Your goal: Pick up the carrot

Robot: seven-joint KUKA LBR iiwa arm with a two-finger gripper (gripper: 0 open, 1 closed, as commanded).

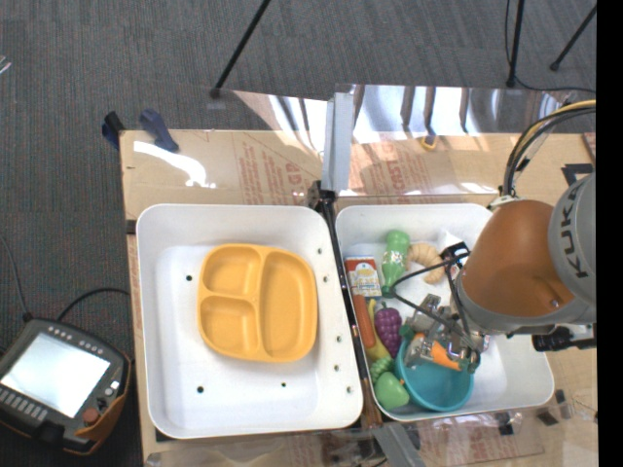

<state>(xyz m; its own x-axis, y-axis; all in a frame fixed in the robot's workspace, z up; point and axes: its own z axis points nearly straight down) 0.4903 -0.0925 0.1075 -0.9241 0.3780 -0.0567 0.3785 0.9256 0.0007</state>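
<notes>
- Nearest in the right bin point(521, 389): a teal bowl point(436, 389) with a green toy point(390, 390) touching its left side. Keep clear of both on the way over.
- Just above the bowl's far rim: the gripper point(443, 350), tangled in cables, with a small orange scrap point(447, 357) at its tip. Cannot tell what that scrap is, nor whether the tool is clenched or released. Best treated as no grasp until proven.
- Left of the gripper, and a little farther: the carrot point(362, 321), lying against the bin's left wall and running near to far.
- Judged as the step in hand: travel left from the bowl to the carrot, then descend.
- Align the jaws across the narrow width, not along the length.
- Allow for the wall close on the left and the purple grapes point(387, 325) just beside on the right. Little room either side, so come down straight and centred.
- Farther on: a small carton point(363, 278) at the carrot's far end. Aim for mid-length to avoid it.
- Look of the carrot: slim, long, orange-red, lying flat. Probably hard, smooth plastic and apt to slip or roll under a skewed pinch.
</notes>
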